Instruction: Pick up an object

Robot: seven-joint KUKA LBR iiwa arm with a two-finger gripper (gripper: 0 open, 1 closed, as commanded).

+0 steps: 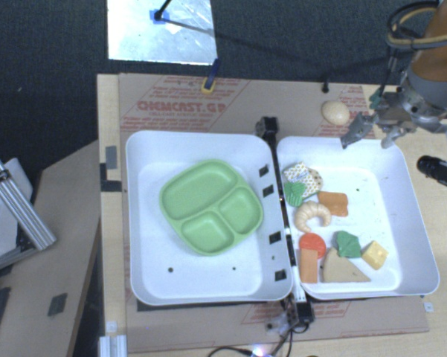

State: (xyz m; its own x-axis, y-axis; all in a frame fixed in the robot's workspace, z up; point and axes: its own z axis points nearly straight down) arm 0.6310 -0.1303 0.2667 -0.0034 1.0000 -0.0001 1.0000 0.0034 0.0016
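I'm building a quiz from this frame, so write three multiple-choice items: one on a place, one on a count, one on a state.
1. Where does the green divided plate lie?
A. in the left bin
B. in the right bin
C. on the cardboard behind the bins

2. How many compartments does that plate have?
A. two
B. three
C. five

3. What is between the fingers of the gripper?
A. the croissant
B. the yellow cube
C. nothing

Key:
1 A, it sits alone in the left bin.
2 B, one large section and two small.
3 C, the open gripper hangs over the right bin's far edge, with the croissant and yellow cube lying below.
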